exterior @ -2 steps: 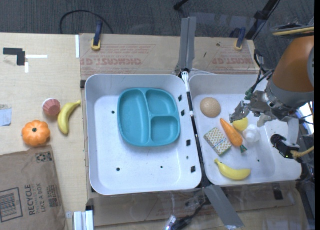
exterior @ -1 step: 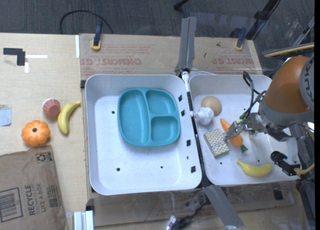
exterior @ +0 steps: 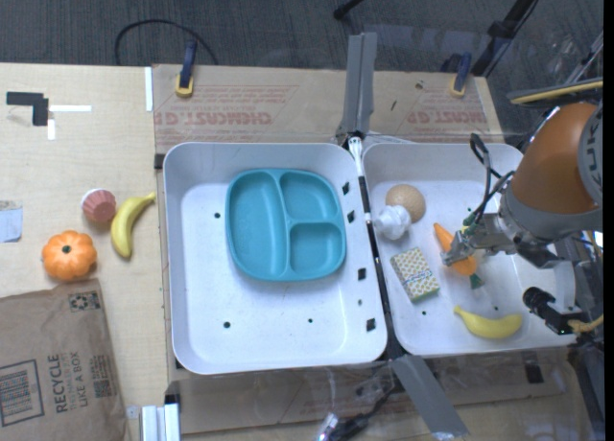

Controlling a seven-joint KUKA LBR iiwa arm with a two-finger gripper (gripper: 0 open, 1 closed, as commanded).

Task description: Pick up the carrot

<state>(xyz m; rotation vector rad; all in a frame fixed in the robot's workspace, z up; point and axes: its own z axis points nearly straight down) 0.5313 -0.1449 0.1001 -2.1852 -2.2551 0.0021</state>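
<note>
Tool (exterior: 467, 243) down on carrot (exterior: 451, 247) in right bin (exterior: 422, 343); grip state unclear. Next: confirm closure, lift straight.

The right bin (exterior: 537, 348) is crowded. The carrot (exterior: 447, 243) lies mid-bin with the gripper (exterior: 464, 247) right on it, and the arm (exterior: 561, 166) covers the approach from the right. A patterned block (exterior: 415, 273) sits just beside the carrot on the left, a tan ball (exterior: 406, 201) and white lump (exterior: 390, 223) near the upper left, and a banana (exterior: 488, 323) near the front wall. Open floor remains between carrot and banana. In the left bin (exterior: 192, 266) a blue tray (exterior: 286, 223) fills the middle; its front half is free.
</note>
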